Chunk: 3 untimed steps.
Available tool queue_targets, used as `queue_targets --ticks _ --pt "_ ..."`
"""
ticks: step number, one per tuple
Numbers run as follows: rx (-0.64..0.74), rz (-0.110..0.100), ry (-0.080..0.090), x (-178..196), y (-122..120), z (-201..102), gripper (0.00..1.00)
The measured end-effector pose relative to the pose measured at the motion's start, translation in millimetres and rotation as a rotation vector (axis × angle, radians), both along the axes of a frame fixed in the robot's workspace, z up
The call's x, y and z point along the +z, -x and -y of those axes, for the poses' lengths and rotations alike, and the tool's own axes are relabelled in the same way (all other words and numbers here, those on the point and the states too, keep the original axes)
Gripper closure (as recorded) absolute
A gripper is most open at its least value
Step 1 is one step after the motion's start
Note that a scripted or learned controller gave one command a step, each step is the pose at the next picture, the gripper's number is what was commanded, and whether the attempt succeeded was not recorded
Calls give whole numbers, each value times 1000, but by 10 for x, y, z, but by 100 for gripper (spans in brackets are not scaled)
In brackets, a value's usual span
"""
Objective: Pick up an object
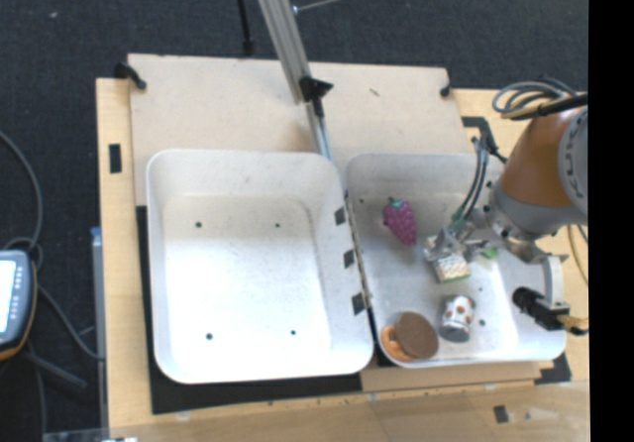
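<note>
My gripper (445, 250) is low in the right bin (495, 346), near its middle. A small beige block (453, 270) lies right under it, touching or nearly touching. A purple bunch of grapes (400, 220) rests to the gripper's upper left. A small white can with red marks (457, 316) lies toward the front of the bin. A brown round disc on an orange base (411, 336) sits at the front left corner.
The left bin (163, 262) stands beside the right one, their walls meeting at the middle. A slanted metal pole (282, 29) rises behind the bins. The arm's orange band (540, 163) hangs over the right bin's far right side.
</note>
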<state>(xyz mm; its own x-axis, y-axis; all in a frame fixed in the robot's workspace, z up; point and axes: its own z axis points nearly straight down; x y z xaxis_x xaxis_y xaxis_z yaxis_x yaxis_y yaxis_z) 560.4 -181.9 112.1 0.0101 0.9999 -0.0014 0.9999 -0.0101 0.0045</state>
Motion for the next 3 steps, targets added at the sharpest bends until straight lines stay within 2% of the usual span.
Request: queue_targets --ticks 1,3 --pt "13 2 0 484 -90 -36 100" --pt "15 3 1 1429 -7 9 100"
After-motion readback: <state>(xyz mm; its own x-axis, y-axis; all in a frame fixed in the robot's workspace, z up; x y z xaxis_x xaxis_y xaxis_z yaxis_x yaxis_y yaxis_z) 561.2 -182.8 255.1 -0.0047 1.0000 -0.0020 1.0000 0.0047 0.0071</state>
